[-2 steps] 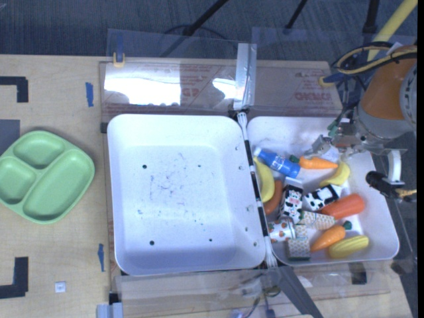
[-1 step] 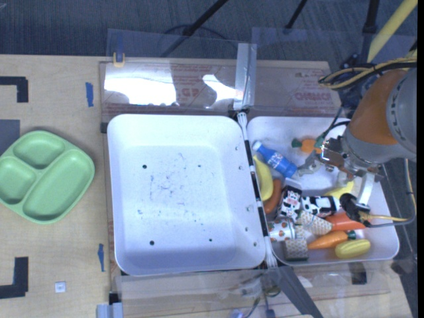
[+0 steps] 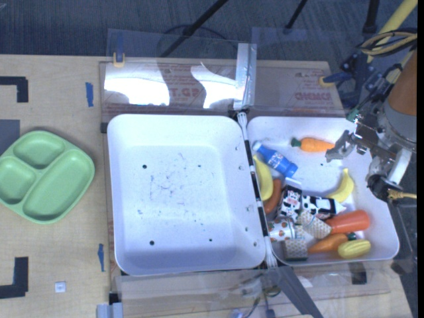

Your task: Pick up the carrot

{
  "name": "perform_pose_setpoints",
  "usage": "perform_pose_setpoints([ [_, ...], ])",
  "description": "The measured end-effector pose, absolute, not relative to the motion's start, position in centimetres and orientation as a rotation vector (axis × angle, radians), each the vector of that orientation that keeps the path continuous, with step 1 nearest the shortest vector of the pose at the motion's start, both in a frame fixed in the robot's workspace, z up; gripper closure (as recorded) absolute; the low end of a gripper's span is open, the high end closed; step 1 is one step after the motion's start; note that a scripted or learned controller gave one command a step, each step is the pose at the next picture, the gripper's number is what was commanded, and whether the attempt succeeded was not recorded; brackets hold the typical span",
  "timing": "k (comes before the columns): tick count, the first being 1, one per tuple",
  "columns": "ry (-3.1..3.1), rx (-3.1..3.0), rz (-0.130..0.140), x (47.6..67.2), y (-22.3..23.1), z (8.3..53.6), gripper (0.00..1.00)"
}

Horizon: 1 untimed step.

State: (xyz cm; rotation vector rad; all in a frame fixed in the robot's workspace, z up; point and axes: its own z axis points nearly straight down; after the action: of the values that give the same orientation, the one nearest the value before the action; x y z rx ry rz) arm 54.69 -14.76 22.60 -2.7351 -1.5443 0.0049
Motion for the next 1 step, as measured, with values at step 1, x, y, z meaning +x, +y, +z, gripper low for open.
perform_pose_setpoints([
  [1, -1.757, -2.606, 0.003, 60.45, -16.93, 17.72, 0.0],
])
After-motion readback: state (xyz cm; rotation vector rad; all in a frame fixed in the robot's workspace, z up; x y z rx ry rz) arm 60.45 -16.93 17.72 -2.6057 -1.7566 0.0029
